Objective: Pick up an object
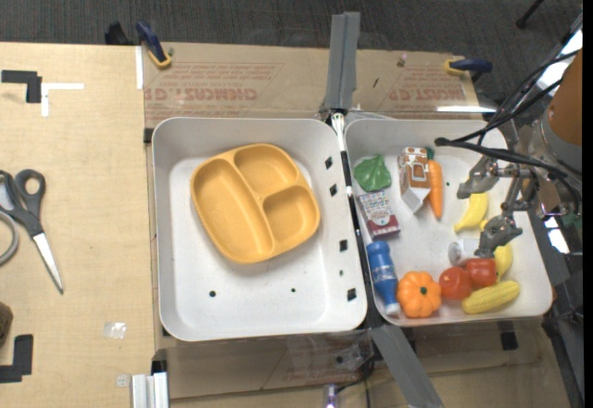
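Note:
My gripper hangs over the right bin near its right side, with its two fingers spread apart and open. A small yellow banana lies just left of the gap between them; nothing is gripped. Close by are a red tomato, an orange pumpkin, a long yellow piece and an orange carrot. Further left in the same bin lie a green pepper, a small carton and a blue bottle.
The left bin holds a yellow divided plate. Scissors lie on the wooden bench at far left. Blue clamps sit at the back edge. A grey bar runs between the bins.

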Robot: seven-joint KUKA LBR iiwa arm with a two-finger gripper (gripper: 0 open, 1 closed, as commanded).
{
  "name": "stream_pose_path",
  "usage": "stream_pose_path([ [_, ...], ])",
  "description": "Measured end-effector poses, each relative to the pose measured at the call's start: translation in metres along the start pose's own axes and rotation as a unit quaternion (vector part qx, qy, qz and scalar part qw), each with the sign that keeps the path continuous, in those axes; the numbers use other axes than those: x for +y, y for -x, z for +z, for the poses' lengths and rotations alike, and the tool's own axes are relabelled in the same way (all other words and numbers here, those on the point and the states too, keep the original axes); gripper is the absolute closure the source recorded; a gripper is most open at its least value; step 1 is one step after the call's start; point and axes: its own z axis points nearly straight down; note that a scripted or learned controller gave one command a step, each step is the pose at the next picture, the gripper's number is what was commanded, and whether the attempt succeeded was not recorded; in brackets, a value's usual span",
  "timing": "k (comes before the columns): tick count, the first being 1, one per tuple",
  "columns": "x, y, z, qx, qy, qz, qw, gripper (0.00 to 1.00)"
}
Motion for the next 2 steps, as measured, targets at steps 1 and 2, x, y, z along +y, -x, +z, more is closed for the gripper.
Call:
stream_pose_path([
  [1,-0.015,0.041,0.156,0.0,0.0,0.008,1.0,0.0],
  [2,0.008,0.097,0.175,-0.001,0.0,0.094,0.9956,0.0],
])
